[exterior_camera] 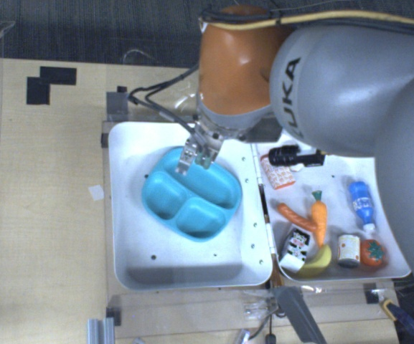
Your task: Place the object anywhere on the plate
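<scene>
Two white bins (131,213) sit side by side. The gripper (196,158) hangs over the blue divided plate (192,196), fingers slightly apart, holding nothing. Carrots (307,217) lie in the right bin.

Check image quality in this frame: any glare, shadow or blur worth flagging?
Camera view: glare on the arm shell, soft sheen on the plate; arm's shadow greys the left bin's near floor; the arm is close, large and slightly soft, hiding part of the right bin; the pincer is small and a bit blurred; objects in the right bin stay legible.
</scene>
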`<move>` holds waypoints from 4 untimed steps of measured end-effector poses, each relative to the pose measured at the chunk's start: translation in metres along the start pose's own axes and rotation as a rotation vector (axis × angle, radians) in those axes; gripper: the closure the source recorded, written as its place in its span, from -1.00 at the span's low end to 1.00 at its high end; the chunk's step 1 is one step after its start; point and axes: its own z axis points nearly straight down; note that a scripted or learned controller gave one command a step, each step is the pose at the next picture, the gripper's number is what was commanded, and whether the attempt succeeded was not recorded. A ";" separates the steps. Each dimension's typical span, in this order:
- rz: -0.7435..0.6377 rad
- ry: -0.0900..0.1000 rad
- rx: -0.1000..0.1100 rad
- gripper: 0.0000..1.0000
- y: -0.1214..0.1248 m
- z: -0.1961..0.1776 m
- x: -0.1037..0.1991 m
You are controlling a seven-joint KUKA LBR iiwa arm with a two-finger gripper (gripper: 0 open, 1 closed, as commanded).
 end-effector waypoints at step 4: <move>0.176 0.000 0.002 1.00 -0.055 -0.024 -0.056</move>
